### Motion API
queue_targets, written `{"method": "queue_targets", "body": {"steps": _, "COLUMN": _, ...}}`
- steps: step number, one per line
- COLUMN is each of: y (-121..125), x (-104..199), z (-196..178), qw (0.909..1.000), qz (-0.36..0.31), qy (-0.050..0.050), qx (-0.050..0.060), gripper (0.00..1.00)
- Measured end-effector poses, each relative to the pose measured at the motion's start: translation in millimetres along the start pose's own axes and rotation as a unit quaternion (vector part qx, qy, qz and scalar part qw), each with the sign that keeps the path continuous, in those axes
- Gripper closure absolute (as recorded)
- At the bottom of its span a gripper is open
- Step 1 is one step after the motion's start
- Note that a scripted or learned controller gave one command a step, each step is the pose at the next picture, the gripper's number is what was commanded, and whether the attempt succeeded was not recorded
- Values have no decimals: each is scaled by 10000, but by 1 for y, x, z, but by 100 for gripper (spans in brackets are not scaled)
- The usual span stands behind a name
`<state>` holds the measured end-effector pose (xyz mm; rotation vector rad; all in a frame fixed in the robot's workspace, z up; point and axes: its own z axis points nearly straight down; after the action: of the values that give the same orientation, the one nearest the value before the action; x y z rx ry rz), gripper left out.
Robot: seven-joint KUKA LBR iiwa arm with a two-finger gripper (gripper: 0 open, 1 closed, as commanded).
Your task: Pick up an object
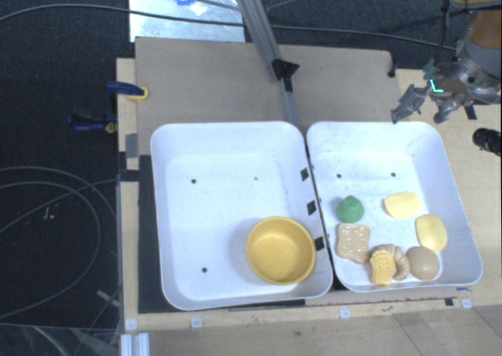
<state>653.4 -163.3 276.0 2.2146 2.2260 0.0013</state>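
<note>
Brown surface [212,80] carries two white bins; the right bin [451,190] holds a pale yellow piece [402,205] — long axis lying left-right. Above its far rim, the gripper [430,103] is spread open — nothing is grasped.

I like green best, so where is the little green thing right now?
The green thing sits in the right bin, near its left wall, just above the tan cracker-shaped piece and left of the pale yellow piece.
</note>
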Motion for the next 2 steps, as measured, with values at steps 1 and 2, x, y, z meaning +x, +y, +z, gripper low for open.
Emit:
{"method": "queue_targets", "body": {"steps": 1, "y": 0, "x": 0, "z": 0, "qw": 10000, "qz": 0, "qy": 0, "qx": -2, "gripper": 0}}
{"method": "queue_targets", "body": {"steps": 2, "y": -4, "x": 5, "z": 43, "qw": 10000, "qz": 8, "qy": 0, "qx": 13, "gripper": 0}}
